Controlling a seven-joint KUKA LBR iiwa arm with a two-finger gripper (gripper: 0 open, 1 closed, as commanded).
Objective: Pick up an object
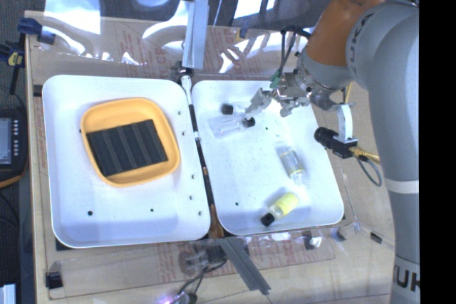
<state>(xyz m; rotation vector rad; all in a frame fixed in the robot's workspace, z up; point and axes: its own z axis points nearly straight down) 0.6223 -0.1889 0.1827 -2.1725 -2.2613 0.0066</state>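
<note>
My gripper (273, 104) hangs over the back part of the right bin (235, 174), its fingers spread open with nothing between them. Just to its left lies a small clear bottle (229, 126) with dark ends, close to one fingertip (255, 102). A second clear bottle (291, 161) lies nearer the bin's middle right. Near the front edge a yellow bottle with a black cap (281, 207) lies on its side.
The left bin (71, 203) holds a yellow tray with a dark ribbed insert (128, 141). A ridge (199, 153) divides the two bins. The grey arm with its orange band (342, 25) and cables fills the right side.
</note>
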